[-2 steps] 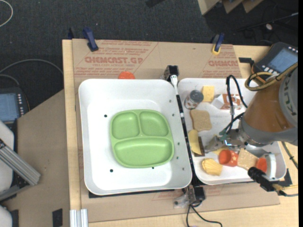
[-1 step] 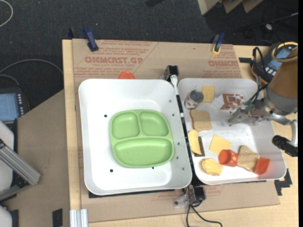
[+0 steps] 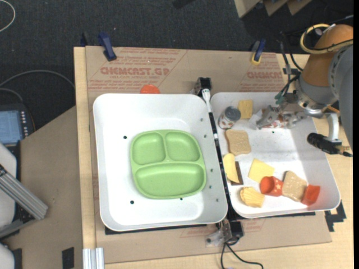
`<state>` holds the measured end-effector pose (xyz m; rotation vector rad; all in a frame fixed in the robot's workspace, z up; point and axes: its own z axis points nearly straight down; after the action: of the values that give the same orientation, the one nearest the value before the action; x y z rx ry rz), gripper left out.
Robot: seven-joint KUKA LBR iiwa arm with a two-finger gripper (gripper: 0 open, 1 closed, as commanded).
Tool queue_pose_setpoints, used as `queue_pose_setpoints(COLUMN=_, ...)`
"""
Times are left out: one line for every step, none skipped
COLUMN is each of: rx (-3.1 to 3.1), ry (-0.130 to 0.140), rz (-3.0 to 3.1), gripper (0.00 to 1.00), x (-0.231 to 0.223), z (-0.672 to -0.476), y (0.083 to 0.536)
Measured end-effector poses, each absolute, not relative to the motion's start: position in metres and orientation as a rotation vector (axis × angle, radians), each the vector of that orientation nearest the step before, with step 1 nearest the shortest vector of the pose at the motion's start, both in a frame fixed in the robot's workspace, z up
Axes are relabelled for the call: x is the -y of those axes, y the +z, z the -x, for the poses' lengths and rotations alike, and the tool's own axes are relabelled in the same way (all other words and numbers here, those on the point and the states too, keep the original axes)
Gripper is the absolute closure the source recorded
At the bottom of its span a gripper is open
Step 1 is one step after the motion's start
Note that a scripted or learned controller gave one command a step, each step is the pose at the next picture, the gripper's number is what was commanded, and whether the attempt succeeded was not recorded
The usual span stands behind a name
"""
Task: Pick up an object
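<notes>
Gripper [image 3: 273, 116] is hovering low over right bin [image 3: 331, 175] top edge, can't tell its state. Food pieces are lying nearby: bread slice [image 3: 239, 142], cheese square [image 3: 245, 108]. Risk: it's closing on bare floor btwn them, grabbing nothing

Looks like a robotics lab: counter [image 3: 168, 66] of clamped board, blue clamps [image 3: 106, 46], loose cables [image 3: 235, 251], two white bins [image 3: 112, 150].

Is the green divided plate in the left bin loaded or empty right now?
Empty. The green divided plate lies flat in the left bin, and all three compartments show bare green.
</notes>
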<state>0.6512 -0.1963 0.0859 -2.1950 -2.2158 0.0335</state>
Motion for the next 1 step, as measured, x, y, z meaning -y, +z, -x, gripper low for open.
queue_pose_setpoints(rx=2.192, ry=0.039, rz=2.173, gripper=0.00, x=0.2038, z=-0.6588, y=0.0850)
